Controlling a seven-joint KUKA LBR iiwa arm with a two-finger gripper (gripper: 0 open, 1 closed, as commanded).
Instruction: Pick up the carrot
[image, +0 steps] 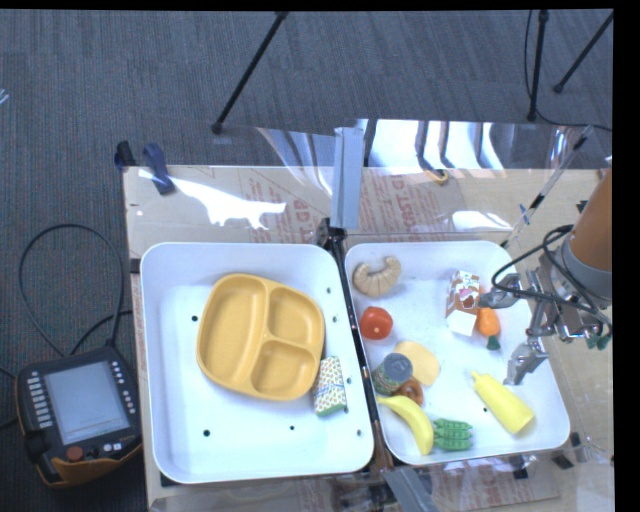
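Note:
The carrot (487, 322), small and orange with a green stub at its lower end, lies in the right bin (420, 255) against the lower right corner of a red and white carton (463, 301). My gripper (511, 332) hangs over the right side of that bin, just right of the carrot. It is open: one finger reaches toward the carton's right side and the other points down-left toward the mustard bottle (503, 401). The carrot sits at the mouth of the gap, and nothing is held.
The right bin also holds a croissant (377, 275), a tomato (376, 323), a can (394, 372), a banana (412, 419) and a green toy (452, 433). In the left bin (170, 400) are a yellow divided plate (261, 336) and a patterned packet (329, 386).

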